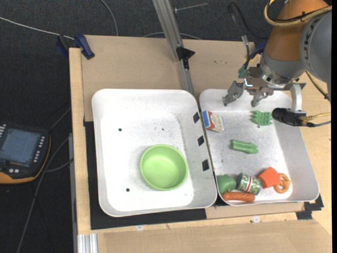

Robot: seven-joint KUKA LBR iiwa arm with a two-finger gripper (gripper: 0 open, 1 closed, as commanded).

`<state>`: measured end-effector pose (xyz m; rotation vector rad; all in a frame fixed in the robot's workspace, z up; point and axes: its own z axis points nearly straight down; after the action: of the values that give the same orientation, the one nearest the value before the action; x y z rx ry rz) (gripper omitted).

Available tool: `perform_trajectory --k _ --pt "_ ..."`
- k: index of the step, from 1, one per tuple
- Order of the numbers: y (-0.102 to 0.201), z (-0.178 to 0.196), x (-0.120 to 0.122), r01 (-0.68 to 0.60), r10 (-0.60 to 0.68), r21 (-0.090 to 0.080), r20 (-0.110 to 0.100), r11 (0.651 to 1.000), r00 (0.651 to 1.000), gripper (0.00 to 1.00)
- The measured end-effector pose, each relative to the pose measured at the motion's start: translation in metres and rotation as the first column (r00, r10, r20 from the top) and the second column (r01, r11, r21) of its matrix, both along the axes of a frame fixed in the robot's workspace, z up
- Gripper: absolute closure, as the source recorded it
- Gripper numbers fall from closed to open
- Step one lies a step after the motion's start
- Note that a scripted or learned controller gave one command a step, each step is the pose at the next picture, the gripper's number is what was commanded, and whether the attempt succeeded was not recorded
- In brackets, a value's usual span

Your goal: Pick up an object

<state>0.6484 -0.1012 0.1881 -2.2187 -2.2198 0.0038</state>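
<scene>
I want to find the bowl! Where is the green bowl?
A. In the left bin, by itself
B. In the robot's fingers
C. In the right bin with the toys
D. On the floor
A: the green bowl sits alone in the left bin, while the small toys lie in the right bin.

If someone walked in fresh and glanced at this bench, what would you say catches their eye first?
Probably the round lime-green plastic bowl sitting alone in the left white bin. Next, the grey arm's orange band at upper right, its pincer open above the far end of the right white bin. Then the colourful toy clutter along that bin's near edge, including an orange block.
</scene>
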Motion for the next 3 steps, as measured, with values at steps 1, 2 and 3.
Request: perform_trajectory --k 1,2,3 --pt "-0.007 -0.058 -0.007 0.001 -0.001 0.0 -0.001 1.0 1.0 0.0" --pt "-0.007 -0.044 -0.005 0.0 0.0 0.0 0.006 1.0 1.0 1.0" --pt "-0.001 0.001 -0.005 0.0 0.0 -0.001 0.008 1.0 1.0 1.0"
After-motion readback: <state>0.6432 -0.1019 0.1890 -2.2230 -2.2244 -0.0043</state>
